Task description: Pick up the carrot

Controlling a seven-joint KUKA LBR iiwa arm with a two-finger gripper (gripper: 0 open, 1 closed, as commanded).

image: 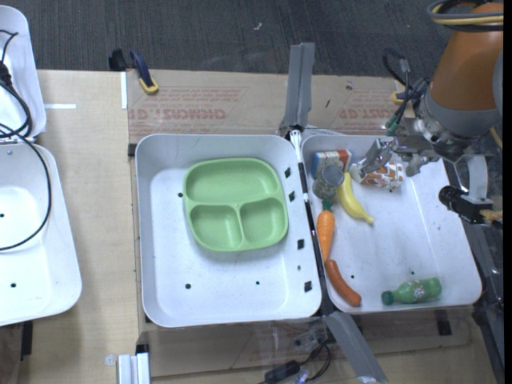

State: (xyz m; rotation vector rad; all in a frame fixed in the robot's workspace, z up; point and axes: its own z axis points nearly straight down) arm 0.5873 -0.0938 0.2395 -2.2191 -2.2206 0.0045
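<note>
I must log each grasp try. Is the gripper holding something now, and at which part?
It cannot be told. The gripper sits over a small orange-and-white packet. The carrot lies apart by the bin's left wall, untouched.

Toward the right of the frame, the carrot (326,232) lies lengthwise along the left wall of the right bin (448,238), just below a banana (353,199) and above a red sausage (342,283). The gripper (374,163) hangs over the bin's upper part beside a small packet (382,176) (well apart from the carrot). A green divided plate (235,204) sits in the left bin (160,278).
</note>
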